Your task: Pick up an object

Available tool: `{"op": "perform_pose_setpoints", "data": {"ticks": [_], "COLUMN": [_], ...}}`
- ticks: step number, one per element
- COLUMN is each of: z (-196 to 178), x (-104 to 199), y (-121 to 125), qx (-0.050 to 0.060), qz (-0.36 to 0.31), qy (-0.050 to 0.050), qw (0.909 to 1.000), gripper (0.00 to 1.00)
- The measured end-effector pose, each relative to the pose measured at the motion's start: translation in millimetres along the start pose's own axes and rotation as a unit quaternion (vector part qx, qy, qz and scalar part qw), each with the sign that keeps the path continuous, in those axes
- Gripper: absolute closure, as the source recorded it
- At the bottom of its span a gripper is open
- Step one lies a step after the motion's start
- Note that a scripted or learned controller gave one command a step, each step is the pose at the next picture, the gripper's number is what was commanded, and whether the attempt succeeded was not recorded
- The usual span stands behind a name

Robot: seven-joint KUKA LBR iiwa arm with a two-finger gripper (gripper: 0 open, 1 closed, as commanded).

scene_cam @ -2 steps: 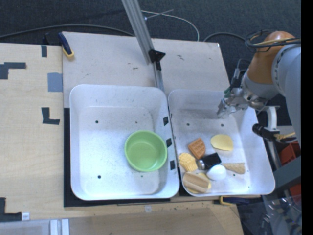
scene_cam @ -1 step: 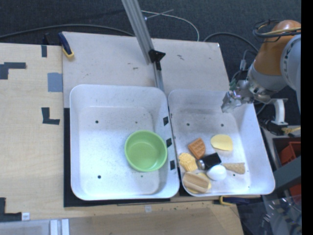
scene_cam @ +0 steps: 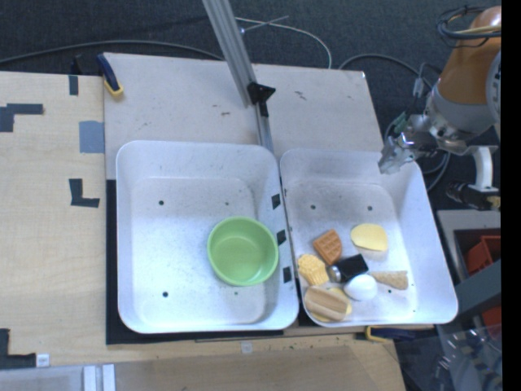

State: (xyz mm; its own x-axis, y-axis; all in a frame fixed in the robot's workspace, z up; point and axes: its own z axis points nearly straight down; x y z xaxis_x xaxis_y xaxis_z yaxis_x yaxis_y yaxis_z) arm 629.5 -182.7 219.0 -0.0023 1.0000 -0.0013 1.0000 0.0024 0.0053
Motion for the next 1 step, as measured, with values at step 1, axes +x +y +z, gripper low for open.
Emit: {"op": "perform_pose_setpoints", "data": {"ticks": [1], "z": [-48.8], "x": [9.4], "y": [4.8], "qx": [0.000], "qz": [0.000], "qy": [0.000], "qw": [1.0000], "gripper": [1.00]}}
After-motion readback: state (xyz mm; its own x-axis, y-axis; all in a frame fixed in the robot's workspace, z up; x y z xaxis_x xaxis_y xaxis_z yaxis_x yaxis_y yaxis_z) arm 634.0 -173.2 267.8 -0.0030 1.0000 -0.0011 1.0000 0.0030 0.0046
